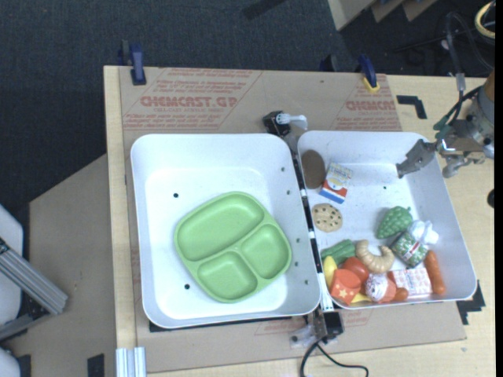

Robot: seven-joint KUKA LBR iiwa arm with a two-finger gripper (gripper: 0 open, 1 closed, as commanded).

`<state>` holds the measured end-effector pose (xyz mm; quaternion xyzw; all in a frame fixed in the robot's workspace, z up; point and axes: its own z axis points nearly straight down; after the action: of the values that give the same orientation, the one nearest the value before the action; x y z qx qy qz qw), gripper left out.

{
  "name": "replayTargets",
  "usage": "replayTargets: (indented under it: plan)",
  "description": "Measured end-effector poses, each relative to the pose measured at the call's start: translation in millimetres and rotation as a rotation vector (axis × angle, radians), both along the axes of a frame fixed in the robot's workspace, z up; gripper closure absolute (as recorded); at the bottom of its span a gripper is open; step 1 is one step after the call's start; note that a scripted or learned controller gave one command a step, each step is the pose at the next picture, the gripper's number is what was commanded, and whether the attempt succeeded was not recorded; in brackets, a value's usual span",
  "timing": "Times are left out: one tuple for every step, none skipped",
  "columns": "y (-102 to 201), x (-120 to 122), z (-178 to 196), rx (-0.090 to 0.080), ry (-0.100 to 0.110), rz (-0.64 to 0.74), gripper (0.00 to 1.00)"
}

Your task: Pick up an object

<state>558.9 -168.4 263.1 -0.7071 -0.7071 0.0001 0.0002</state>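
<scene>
Dark carpet surrounds your surface [236, 100], where the claw [414, 160], its opening impossible to judge and nothing visibly in it, hangs over the right bin [460, 234], so the toy food pile [381, 269] is not yet picked.

Brown board [189, 100] under the bins reads "CHEMCAST GP".

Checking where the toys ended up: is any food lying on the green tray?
No: the green tray in the left bin has bare compartments.
</scene>
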Motion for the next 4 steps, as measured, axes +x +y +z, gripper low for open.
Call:
replayTargets:
  plan:
    - [-6.6, -37.5, -166.7, 0.006, 0.016, -0.002, 0.00]
    - [-20.0, -81.0, -179.0, 0.000, 0.000, -0.004, 0.00]
    - [23.9, -23.5, -178.3, 0.000, -0.006, 0.006, 0.00]
    - [17.2, -54.4, -175.2, -0.005, -0.017, 0.002, 0.00]
